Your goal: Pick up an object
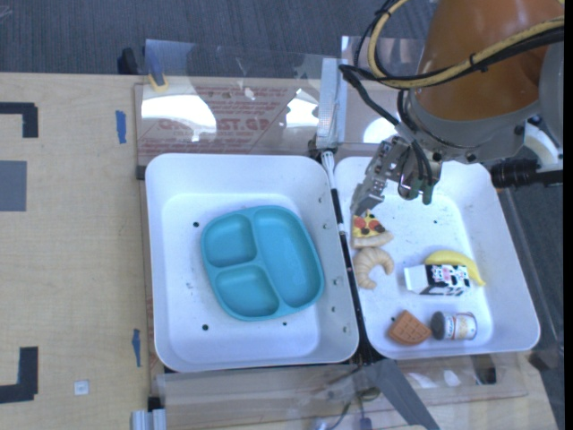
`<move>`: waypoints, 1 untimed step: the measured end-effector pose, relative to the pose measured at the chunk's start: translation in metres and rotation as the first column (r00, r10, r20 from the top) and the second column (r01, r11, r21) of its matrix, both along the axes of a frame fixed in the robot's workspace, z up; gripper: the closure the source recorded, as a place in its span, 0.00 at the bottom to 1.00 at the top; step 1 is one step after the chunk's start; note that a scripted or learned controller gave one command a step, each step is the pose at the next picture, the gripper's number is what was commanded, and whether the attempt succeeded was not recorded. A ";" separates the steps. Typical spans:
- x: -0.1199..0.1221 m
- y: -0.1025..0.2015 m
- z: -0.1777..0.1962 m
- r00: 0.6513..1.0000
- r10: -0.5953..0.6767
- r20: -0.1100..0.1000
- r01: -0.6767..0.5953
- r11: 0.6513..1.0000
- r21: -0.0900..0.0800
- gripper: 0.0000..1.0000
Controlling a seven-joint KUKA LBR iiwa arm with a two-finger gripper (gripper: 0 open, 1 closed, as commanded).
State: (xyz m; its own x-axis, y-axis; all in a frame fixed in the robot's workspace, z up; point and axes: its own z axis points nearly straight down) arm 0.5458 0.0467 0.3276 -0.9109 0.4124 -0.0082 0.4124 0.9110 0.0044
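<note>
My gripper (397, 184) hangs over the far left part of the right bin (510, 240), just above the toys. Its two fingers stand apart, so it is open, and nothing sits between them. The left fingertip (367, 197) is just above a small pizza slice toy (368, 230). Below that lies a croissant (373, 263). Further right, a yellow banana (458, 261) rests against a black-and-white milk carton (436, 279). A small can (456, 326) and a brown waffle piece (408, 330) lie near the front wall.
The left bin (170, 204) holds a blue divided plate (261, 260). A clear plastic sheet (233, 106) lies behind the bins. The arm's orange band (488, 43) and cables loom over the right bin's far corner.
</note>
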 end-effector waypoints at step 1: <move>-0.052 -0.023 -0.051 1.000 -0.018 -0.009 0.018 1.000 -0.001 1.00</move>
